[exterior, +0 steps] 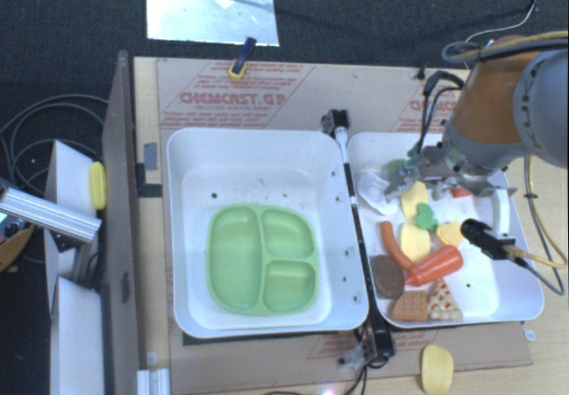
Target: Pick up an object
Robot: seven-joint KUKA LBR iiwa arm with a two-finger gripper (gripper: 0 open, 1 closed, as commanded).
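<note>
Toy food (418, 242) lies heaped just below the claw (425, 173); its grip state cannot be told.

left bin (191, 206): open above green tray (262, 258) | right bin (524, 295): toy food (418, 251) crowded, arm (498, 108) overhead

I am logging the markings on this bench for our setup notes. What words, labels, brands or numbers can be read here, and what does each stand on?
"CHEMCAST GP": large red print on the brown protective sheet behind the left bin; the blur makes the last letters unsure.
Smaller red lines above and below it: too blurred to read.
Red print on the sheet behind the right bin, near the arm: partly hidden and blurred, unreadable.
</note>
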